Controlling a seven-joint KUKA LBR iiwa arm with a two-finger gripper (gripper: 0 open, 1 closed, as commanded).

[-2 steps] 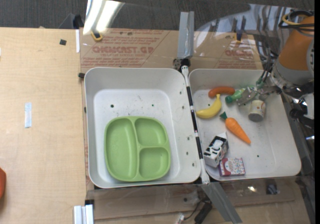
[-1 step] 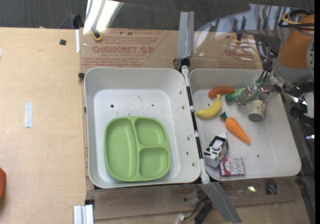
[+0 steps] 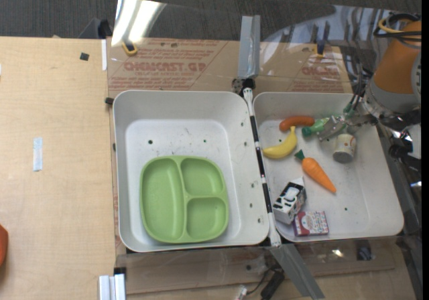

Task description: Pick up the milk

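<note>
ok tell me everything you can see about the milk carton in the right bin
The milk carton is small, white with black cow-like patches, and looks like cardboard or plastic. It sits tilted near the right bin's front left corner, close against the divider wall. A pink packet lies right beside it, apparently touching. The gripper is far off, near the back.

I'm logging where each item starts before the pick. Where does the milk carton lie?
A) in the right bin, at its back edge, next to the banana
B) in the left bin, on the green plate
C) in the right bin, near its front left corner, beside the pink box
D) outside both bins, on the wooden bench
C: the milk carton lies in the right bin at its front left corner, right next to the pink box.
</note>
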